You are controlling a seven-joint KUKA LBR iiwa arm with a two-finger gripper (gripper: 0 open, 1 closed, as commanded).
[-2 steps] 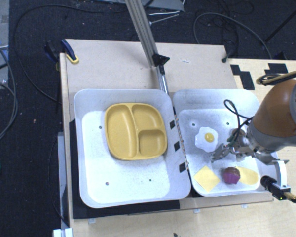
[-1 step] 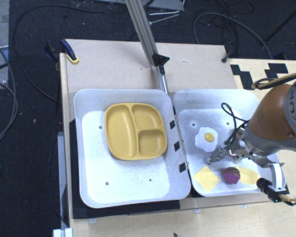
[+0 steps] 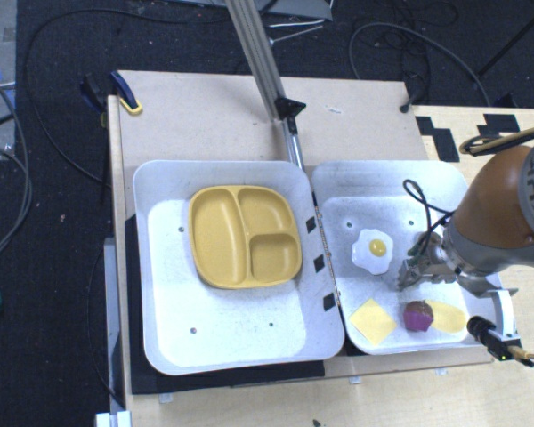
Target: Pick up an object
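Overhead, slanted view. Right bin [image 3: 338, 181]: fried egg toy [image 3: 372, 250] near middle, yellow square slice [image 3: 373, 321] at front, purple ball [image 3: 417, 317] just beside pale yellow oval piece [image 3: 449, 317]. Gripper [image 3: 409, 272] low between egg and purple ball, apparently touching neither; open or closed cannot tell. Left bin [image 3: 160, 327]: yellow divided plate [image 3: 246, 236]. Probably light, hard plastic toys; egg and slices flat, awkward to pinch, better by an edge; ball rounder, likely slippery, best across its widest part. No readable writing or labels.
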